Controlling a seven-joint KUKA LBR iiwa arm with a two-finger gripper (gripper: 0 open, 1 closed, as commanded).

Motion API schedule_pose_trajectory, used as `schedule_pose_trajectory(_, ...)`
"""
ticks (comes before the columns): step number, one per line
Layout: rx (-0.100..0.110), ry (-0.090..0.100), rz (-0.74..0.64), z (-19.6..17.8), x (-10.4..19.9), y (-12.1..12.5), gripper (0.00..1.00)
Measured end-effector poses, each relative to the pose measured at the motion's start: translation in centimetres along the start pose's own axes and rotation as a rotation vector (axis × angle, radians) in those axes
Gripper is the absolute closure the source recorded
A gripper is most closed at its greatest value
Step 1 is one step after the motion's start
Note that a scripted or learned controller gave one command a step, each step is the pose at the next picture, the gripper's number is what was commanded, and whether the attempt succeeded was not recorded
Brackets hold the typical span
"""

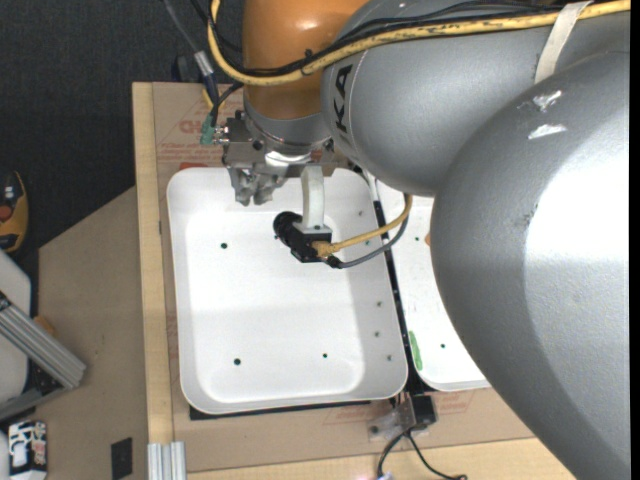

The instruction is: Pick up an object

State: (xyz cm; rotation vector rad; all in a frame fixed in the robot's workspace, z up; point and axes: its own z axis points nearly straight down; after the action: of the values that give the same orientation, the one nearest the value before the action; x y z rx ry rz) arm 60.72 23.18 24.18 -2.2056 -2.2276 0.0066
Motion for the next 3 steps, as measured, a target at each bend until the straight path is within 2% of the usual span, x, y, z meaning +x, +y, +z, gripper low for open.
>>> schedule_pose_trajectory(1,-0.001,-0.004,0.016,1.1,-7.0,-3.4,1.0)
schedule_pose_trajectory(2,-0.019,-0.009,0.025,-8.0,-28.4,1.5,1.0)
schedule_pose_trajectory(3,-0.006,-0.005,0.022,-8.3,-39.7,-5.0,1.0)
